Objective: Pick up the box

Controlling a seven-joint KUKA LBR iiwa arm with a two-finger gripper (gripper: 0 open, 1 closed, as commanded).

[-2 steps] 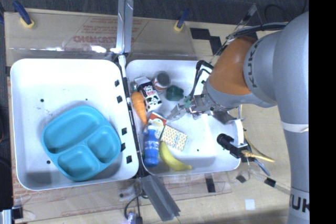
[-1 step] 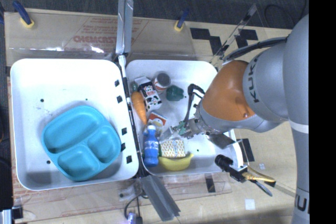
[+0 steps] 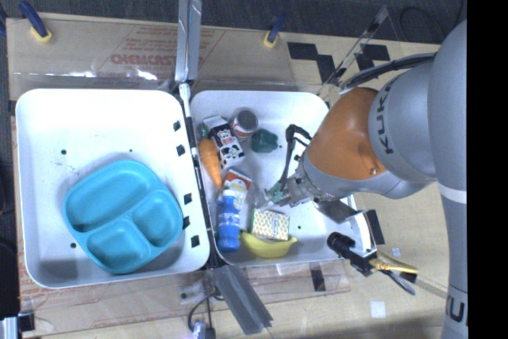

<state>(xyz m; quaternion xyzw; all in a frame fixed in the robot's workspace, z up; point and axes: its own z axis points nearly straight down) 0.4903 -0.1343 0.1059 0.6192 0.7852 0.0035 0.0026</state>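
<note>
The small yellow-patterned box (image 3: 272,224) lies near the right bin's (image 3: 317,103) front edge, touching the banana (image 3: 267,245); probably light, stiff cardboard, best pinched across its narrow sides by the gripper (image 3: 279,193).

tray (image 3: 123,214) in left bin (image 3: 48,115), box (image 3: 272,224) in right bin (image 3: 305,103)

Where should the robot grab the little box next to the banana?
Best guess: straight down from above, jaws across the small box's two free sides. It lies flat, with the banana tight under its lower edge and the blue bottle close on its left.
</note>
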